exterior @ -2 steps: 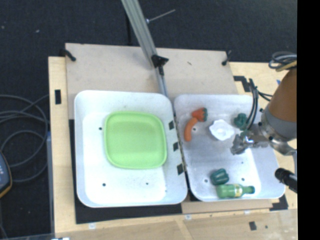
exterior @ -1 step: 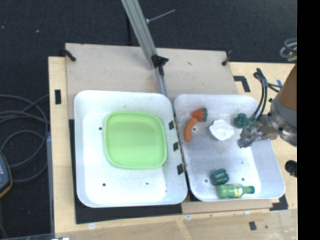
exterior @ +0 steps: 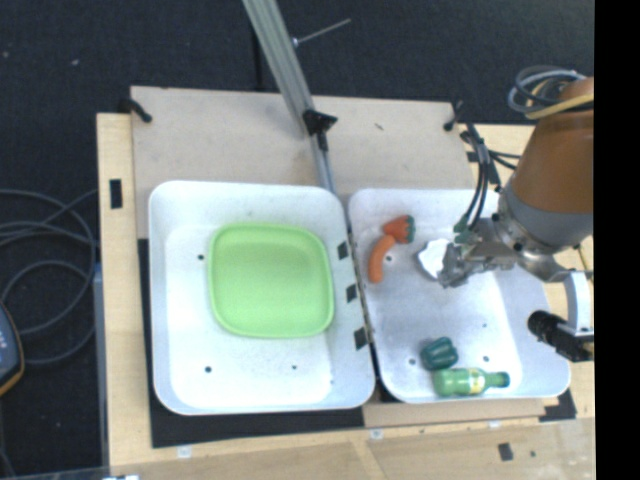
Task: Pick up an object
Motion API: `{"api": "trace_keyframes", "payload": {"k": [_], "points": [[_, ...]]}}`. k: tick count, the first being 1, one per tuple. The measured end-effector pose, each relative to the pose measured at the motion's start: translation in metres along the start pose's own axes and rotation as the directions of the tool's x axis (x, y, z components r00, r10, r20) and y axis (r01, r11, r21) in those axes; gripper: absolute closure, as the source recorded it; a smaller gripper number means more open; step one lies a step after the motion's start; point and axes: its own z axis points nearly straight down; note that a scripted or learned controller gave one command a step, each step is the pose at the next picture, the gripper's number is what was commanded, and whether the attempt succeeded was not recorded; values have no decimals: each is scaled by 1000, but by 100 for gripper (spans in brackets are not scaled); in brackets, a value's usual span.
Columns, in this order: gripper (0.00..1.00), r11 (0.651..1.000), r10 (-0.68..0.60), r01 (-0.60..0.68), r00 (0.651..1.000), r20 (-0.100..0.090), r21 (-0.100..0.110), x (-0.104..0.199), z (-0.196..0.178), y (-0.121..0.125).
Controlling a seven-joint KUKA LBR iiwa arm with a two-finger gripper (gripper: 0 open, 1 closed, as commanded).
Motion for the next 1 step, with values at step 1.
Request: {"api": "trace_keyframes", "payload": {"k": [1], "points": [[100, 1000, 0, 0, 1000, 0, 1, 52, 2, 0]]}}
